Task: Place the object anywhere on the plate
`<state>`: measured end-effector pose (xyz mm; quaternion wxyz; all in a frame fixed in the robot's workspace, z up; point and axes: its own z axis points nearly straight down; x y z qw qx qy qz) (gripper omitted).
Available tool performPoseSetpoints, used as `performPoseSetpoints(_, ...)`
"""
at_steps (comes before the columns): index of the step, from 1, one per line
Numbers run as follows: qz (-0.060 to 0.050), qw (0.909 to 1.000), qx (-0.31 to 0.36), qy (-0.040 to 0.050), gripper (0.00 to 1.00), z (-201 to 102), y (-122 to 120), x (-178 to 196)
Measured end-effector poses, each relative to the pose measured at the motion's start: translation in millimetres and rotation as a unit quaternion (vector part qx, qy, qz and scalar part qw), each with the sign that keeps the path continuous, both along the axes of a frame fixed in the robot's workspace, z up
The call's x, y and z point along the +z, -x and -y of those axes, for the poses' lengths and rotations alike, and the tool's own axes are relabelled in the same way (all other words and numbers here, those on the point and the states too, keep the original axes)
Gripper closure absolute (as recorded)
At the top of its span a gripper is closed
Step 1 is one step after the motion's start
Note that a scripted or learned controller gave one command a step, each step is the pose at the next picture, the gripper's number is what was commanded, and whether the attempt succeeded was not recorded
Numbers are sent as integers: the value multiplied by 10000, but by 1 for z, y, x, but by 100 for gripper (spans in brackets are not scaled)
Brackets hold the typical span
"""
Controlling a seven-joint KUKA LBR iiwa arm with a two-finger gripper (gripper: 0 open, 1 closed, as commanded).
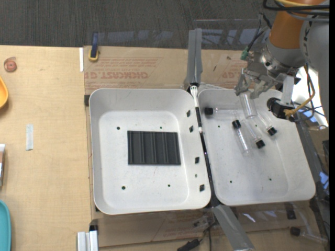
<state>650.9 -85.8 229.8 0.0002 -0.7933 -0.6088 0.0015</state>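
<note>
Where the right bin (pixel 293 187) holds 3 clear tubes (pixel 242 137), the gripper (pixel 251 90) hovers; its state is unclear.

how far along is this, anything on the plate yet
Nothing looks done yet: the dark ribbed plate in the left bin carries nothing. In hand: the gripper is over the back of the right bin, by the clear tubes lying there. Whether it grips one is unclear. Left: lift a tube, carry it across, set it on the plate.

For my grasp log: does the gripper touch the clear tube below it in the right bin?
Cannot tell. In the camera view the gripper overlaps the upper end of the clear tube, and the slanted angle shows neither contact nor gap plainly.
</note>
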Motion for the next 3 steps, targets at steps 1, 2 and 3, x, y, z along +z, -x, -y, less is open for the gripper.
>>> performPoseSetpoints(1,-1,9948,1014,-2,100,-89,10,28)
performPoseSetpoints(2,-9,9939,1102,-2,100,-165,70,30)
performPoseSetpoints(3,-12,9639,2663,-8,100,-212,133,18)
